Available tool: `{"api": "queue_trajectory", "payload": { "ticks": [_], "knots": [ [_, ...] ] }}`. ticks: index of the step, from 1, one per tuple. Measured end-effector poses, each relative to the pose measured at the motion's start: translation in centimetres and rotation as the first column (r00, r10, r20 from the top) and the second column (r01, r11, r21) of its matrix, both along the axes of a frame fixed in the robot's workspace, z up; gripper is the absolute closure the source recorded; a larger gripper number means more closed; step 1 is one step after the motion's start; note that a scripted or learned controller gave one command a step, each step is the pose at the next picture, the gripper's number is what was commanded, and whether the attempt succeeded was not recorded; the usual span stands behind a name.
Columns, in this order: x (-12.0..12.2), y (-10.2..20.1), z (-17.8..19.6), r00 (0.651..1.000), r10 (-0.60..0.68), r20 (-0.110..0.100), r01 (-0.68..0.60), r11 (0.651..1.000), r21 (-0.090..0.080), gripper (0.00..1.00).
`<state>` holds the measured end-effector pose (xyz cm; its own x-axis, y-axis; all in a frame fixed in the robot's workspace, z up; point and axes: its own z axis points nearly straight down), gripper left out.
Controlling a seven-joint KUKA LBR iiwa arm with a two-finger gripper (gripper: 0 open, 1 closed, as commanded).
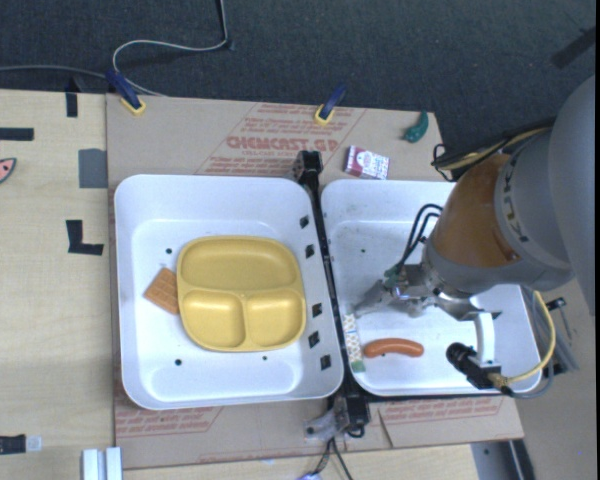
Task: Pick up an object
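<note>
Two bins [140, 268] – both white w/ small black dots on the floors. Tray [242, 293] in left bin: plain mustard yellow. Card [162, 290] under its left edge: tan-orange. Sausage [392, 348] in right bin: orange-red. Cardboard sheet [230, 138] under bins – brown w/ red lettering. Clips [330, 108] at its top edge: yellow & blue. Small packet [365, 162]: red/white pattern. Arm [500, 218]: grey, orange band. Bench [30, 298]: pale wood, black tape marks.
</note>
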<state>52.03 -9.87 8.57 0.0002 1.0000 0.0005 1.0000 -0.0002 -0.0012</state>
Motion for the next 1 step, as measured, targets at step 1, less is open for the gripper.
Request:
{"api": "queue_trajectory", "payload": {
  "ticks": [1],
  "knots": [
    [0.05,-0.11,0.97,1.0,-0.001,0.003,0.001,1.0,-0.003,1.0]
  ]
}}
